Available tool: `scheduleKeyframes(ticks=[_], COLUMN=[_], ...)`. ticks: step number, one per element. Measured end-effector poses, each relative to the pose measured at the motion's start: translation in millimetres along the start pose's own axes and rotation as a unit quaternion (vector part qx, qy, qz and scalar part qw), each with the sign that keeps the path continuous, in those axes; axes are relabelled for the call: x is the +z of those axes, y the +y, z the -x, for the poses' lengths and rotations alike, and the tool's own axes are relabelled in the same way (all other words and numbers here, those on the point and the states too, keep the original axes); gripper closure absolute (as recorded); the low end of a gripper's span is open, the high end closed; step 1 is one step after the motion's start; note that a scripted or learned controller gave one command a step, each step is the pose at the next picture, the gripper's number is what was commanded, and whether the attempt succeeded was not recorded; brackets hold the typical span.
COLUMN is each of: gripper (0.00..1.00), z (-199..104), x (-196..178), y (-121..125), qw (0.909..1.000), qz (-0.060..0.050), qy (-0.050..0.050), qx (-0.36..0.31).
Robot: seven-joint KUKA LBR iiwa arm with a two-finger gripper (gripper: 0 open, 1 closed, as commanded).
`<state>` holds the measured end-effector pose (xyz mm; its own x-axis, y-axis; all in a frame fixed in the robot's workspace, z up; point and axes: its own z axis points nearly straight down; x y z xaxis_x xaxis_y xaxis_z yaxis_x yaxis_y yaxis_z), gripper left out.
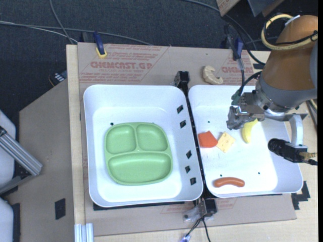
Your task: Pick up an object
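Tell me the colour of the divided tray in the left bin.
Pale green; the three-compartment plastic tray shows clearly in the camera view.

green tray [139,153], yellow banana [248,130], orange sausage [229,182]

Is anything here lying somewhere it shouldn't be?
One thing stands out: a pale, curved piece lies on the cardboard behind the right bin, outside both bins. The orange wedge, yellow cheese piece, banana and sausage all sit inside that bin.
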<state>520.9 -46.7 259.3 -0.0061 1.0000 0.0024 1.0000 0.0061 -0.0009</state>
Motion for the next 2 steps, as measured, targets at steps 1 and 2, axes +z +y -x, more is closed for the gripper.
scheduleKeyframes(ticks=[1, 2], gripper=[1.00, 1.00], z=[-60, -115], x=[4, 18], y=[14, 24], qw=[1.0000, 1.0000], qz=[0.001, 0.000], qy=[0.000, 0.000], qx=[0.000, 0.000])
